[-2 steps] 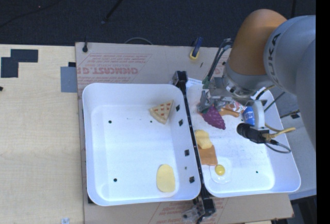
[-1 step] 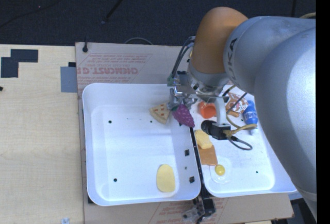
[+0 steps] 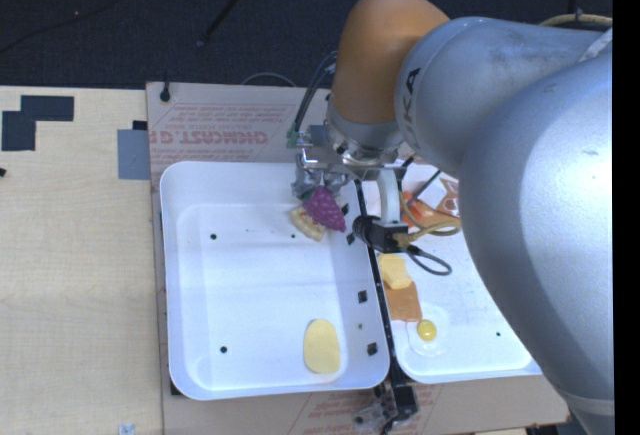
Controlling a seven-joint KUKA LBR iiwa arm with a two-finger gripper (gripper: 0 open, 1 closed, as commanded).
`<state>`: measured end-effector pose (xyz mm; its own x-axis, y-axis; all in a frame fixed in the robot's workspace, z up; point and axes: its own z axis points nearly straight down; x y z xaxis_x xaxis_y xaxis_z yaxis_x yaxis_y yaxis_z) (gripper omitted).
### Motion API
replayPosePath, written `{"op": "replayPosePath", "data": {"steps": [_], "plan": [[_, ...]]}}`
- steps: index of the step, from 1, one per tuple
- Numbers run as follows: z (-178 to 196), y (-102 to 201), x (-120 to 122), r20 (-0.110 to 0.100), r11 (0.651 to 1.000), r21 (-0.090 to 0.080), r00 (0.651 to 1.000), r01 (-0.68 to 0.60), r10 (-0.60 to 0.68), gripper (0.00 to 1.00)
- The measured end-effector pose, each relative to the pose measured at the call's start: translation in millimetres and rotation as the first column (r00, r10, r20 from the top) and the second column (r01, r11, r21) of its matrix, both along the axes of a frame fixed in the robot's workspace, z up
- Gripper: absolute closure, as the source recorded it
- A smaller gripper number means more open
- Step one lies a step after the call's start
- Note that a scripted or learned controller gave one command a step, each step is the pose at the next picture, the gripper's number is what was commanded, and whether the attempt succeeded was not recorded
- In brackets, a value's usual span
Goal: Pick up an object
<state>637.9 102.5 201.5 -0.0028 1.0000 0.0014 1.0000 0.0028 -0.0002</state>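
1. The grey arm (image 3: 500, 123) is reaching in from the right, and its pincer (image 3: 322, 181) is hanging over the back right part of the left bin (image 3: 190, 223), close to the wall it shares with the right bin (image 3: 480, 343)
2. A purple bunch of grapes (image 3: 325, 208) is sitting right under the pincer, touching or overlapping a tan piece of food (image 3: 307, 223) just beside it
3. I cannot tell whether the pincer is spread or pressed together, nor whether the grapes are resting on the bin floor or hanging off it
4. A pale yellow oval (image 3: 321, 346) is lying untouched near the front edge of the left bin
5. In the right bin an orange slab (image 3: 402, 301), a small yellow ball (image 3: 427, 330) and a red and orange item (image 3: 425, 211) are lying along its left side
6. By my reading the pick is at the grasping stage: the reach is done, while a confirmed hold and a clear lift are looking not yet done
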Motion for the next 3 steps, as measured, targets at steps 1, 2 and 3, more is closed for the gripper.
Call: {"op": "replayPosePath", "data": {"steps": [1, 2, 3], "plan": [[-20.1, 64.0, -49.7, -0.008, 1.0, 0.0, 1.0, -0.002, 0.002, 1.0], [-75.0, 118.6, -69.5, -0.008, 1.0, -0.002, 1.0, 0.0, 0.0, 1.0], [51.7, 142.0, -123.7, 0.004, 1.0, 0.004, 1.0, -0.002, 0.002, 1.0]]}}
